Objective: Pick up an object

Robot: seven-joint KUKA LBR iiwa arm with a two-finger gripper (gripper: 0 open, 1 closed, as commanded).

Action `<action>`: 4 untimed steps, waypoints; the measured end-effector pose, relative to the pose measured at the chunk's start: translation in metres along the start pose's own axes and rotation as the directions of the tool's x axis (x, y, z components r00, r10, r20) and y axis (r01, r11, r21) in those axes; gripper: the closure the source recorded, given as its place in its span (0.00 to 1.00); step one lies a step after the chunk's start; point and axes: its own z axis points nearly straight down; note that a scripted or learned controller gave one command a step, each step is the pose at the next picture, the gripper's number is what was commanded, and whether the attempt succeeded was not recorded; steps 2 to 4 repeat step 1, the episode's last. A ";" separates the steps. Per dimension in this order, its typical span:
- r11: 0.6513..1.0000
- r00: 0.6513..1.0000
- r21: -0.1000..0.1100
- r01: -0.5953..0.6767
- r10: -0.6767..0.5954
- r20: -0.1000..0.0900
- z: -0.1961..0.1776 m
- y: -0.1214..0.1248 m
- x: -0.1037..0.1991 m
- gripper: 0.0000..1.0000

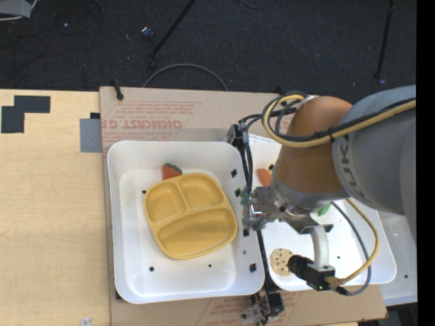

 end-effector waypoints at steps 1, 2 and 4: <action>1.000 1.000 -0.002 0.002 -0.002 0.000 -0.008 -0.008 0.054 1.00; 1.000 1.000 -0.002 0.002 -0.002 0.000 -0.008 -0.008 0.054 1.00; 1.000 1.000 -0.002 0.002 -0.002 0.000 -0.008 -0.008 0.054 1.00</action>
